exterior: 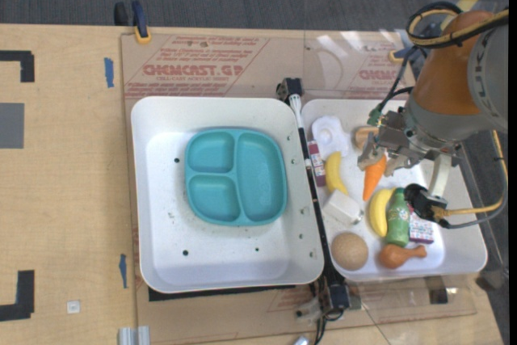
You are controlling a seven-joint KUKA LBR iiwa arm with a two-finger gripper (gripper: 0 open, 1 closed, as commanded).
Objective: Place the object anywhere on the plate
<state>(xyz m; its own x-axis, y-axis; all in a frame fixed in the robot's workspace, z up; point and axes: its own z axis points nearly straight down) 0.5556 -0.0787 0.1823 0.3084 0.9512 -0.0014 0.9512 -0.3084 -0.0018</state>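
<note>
At right of frame, the tool (378,151) hangs over the right bin (468,254), its grip state unclear, beside a carrot (372,176); the teal plate (237,176) sits left.

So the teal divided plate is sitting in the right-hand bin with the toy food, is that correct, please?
Not quite: the camera view shows the teal divided plate alone in the left bin. The toy food, such as the carrot and banana, lies in the right bin.
</note>
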